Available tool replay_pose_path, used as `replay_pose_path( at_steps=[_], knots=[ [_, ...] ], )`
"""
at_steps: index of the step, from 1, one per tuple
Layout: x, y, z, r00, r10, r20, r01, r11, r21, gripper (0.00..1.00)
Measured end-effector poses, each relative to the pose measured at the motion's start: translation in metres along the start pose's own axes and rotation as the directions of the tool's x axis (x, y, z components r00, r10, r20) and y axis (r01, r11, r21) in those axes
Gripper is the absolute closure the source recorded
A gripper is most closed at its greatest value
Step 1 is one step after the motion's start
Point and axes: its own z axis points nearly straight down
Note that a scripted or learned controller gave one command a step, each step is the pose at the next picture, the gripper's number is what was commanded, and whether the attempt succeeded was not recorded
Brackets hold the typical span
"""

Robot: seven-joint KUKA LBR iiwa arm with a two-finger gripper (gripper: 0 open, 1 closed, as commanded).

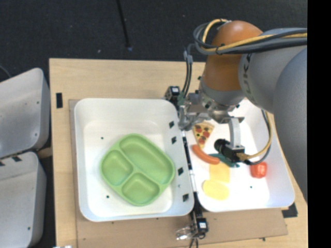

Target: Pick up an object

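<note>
Two white bins sit side by side on your wooden bench (62,87); the left bin (83,138) holds a green divided plate (137,168). Your gripper (207,119) hangs over the right bin (279,190), just above a pizza slice (203,133), with a sausage (206,156), yellow pieces (216,182) and a red piece (259,170) nearby. You cannot tell how the gripper is set.

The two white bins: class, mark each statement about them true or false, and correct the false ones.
1. The green divided plate lies in the left bin. True.
2. The pizza slice toy lies on the green plate. False: it lies in the right bin.
3. The red-orange sausage lies in the right bin. True.
4. The arm hangs over the left bin. False: it is over the right bin.
</note>
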Motion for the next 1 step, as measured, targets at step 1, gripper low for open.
replay_pose_path(
  at_steps=[1],
  knots=[
    [0.0564,0.0024,-0.0128,1.0,-0.001,0.0,0.001,1.0,0.001,1.0]
  ],
)
